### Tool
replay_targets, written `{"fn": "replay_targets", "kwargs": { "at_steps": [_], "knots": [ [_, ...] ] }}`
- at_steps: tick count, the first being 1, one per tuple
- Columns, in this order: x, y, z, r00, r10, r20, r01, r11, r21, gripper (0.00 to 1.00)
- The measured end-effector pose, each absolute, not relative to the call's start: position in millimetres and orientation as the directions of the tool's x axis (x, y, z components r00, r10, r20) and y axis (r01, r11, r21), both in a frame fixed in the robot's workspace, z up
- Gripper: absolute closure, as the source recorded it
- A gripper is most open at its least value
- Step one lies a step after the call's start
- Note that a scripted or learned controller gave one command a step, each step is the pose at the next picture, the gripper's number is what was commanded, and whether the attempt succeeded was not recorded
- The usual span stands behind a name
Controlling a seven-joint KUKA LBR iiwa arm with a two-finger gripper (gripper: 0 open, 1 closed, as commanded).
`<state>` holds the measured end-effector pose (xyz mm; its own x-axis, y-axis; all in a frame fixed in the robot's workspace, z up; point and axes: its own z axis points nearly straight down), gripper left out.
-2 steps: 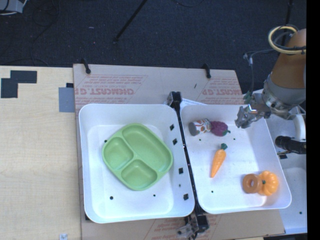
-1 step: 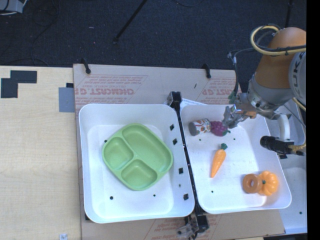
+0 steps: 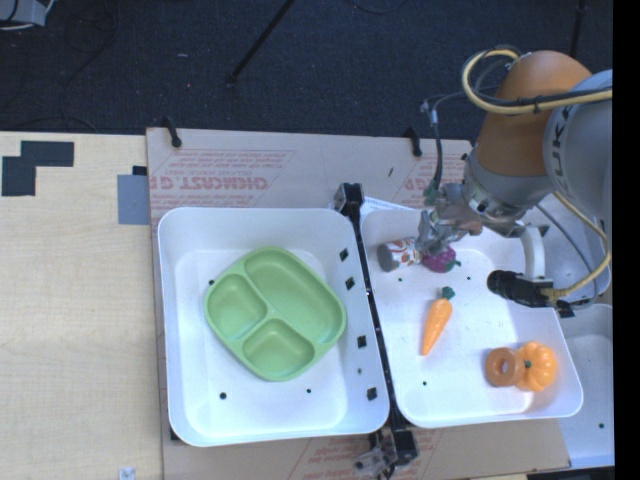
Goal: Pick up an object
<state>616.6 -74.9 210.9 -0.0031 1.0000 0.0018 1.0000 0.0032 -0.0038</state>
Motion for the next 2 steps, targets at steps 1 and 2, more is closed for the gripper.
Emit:
{"fn": "replay_targets", "kwargs": {
  "at_steps": [1,2],
  "knots": [
    [604.2,-25.0,220.7,-0.005,1.0,0.003,1.0,0.005,-0.004,1.0],
    [604.0,30.0,231.2,-0.005,1.0,0.002,1.0,0.005,-0.002,1.0]
  ]
}}
